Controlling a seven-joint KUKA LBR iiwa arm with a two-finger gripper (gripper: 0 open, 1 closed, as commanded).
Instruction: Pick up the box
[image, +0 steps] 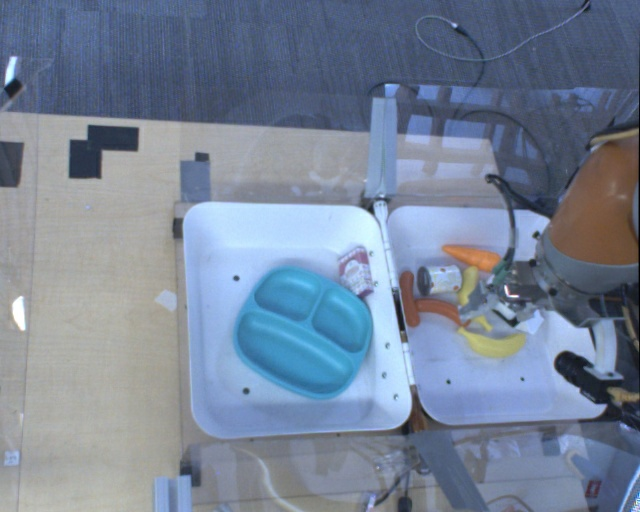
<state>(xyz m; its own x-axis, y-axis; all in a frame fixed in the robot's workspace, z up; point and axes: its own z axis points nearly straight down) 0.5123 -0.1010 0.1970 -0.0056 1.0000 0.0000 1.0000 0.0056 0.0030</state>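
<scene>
One gripper (492, 305), jaw state indiscernible, hangs at right of centre among toy food in the right bin (480, 400). The box (355, 271), small, red-and-white, lies in the left bin (215, 300), long axis near-vertical, touching the divided teal plate (303, 331).

The box (355, 271) was a small red-and-white carton with printing too fine to read. It lay in the left bin (215, 400), against the right wall near the back corner, tilted on its side with one end leaning up the wall. Its lower end sat just beside the blue plate (303, 332).
</scene>
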